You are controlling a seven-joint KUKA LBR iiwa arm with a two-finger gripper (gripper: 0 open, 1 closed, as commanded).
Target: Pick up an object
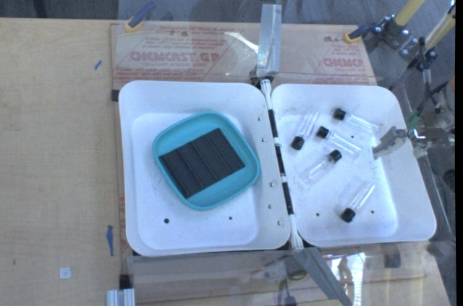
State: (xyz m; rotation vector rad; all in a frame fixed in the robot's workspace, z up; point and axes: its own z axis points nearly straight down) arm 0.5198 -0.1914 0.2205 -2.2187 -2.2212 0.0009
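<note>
Camera view: gripper (383, 144) low at right bin's (416, 228) far side, jaws too blurred to call apart or together, capped vials (334, 155) strewn just left of jaws, probably loose for easy grasping.

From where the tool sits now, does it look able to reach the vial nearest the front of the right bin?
Probably yes: the tool hangs over the right bin, and that vial lies apart from the others.
</note>
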